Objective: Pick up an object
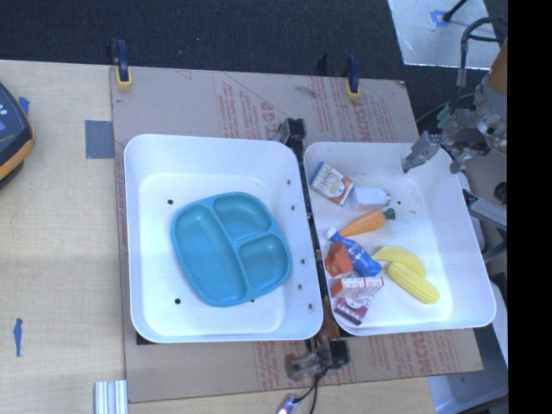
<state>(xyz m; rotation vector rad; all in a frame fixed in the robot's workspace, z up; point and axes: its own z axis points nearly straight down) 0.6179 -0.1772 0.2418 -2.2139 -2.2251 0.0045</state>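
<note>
The right bin (466,231) holds several small items: a little carton (330,182), a white piece (371,197), an orange carrot (364,223), a blue and orange bottle (351,256), a yellow banana (398,255), a corn cob (415,284) and a red-and-white packet (354,297). My gripper (434,160) hangs over the bin's far right corner, above and to the right of the white piece. Its fingers are spread open with nothing between them.
The left bin (147,231) holds a blue divided plate (231,247). A dark device (10,136) lies at the bench's left edge. Clamps (122,63) sit at the board's far edge. Cables and metal fittings hang around the arm at the right.
</note>
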